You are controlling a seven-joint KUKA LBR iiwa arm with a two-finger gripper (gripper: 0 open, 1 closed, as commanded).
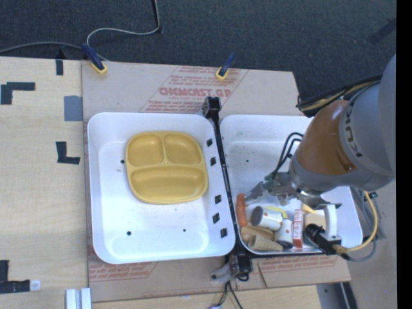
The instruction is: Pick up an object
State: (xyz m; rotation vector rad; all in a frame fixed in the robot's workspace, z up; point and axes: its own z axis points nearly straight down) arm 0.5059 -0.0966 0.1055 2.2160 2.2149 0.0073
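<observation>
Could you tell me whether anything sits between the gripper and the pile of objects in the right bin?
Nothing visible does. The gripper hangs directly over the right bin, and the pile of objects lies just below it in view, at the bin's near edge.

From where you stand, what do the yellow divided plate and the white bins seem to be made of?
The yellow divided plate looks like moulded plastic: one even colour, soft rounded ridges, dull sheen. The white bins look like thin formed plastic too, glossy with rounded rims, though I can't be sure.
</observation>
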